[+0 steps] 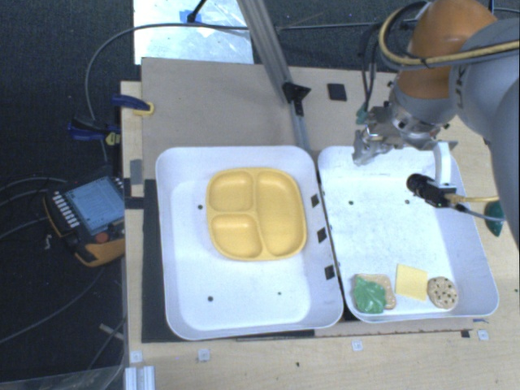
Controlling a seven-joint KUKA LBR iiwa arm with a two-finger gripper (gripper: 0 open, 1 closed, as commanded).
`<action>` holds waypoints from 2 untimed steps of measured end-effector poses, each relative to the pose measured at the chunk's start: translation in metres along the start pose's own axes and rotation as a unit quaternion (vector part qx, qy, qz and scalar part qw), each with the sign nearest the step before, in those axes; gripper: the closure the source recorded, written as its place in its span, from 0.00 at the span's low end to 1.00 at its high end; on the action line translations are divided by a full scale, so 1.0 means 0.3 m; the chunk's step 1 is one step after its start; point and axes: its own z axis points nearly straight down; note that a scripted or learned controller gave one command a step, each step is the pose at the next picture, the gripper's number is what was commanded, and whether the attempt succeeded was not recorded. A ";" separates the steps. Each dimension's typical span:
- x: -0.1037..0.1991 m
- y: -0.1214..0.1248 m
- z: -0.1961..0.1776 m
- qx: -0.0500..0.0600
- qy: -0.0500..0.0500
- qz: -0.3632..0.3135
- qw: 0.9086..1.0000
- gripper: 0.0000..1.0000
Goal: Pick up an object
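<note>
- Nearest to the camera, along the front wall of the right bin [479, 287], three small food pieces lie in a row: a toast with green topping [372, 292], a yellow cheese slice [411, 283] and a round cookie [442, 292]. They lie close together, the cookie nearest to the front right corner.
- The left bin [183, 242] holds a yellow plate with three compartments [256, 214], lying flat near the middle.
- The two bins touch along their inner walls on the bench [211, 96].
- At the far end of the right bin, the gripper [370, 149] hangs over the back left corner, well apart from the food. I cannot tell if it is open or closed; nothing is seen held in it.
- The grey arm with orange band [443, 31] comes in from the right.
- On the floor left of the bench lies a handheld control unit [88, 210].
</note>
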 end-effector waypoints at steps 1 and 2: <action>0.209 -0.042 0.007 0.000 0.000 -0.001 1.000 1.00; 0.360 -0.052 -0.007 0.000 0.000 0.000 1.000 1.00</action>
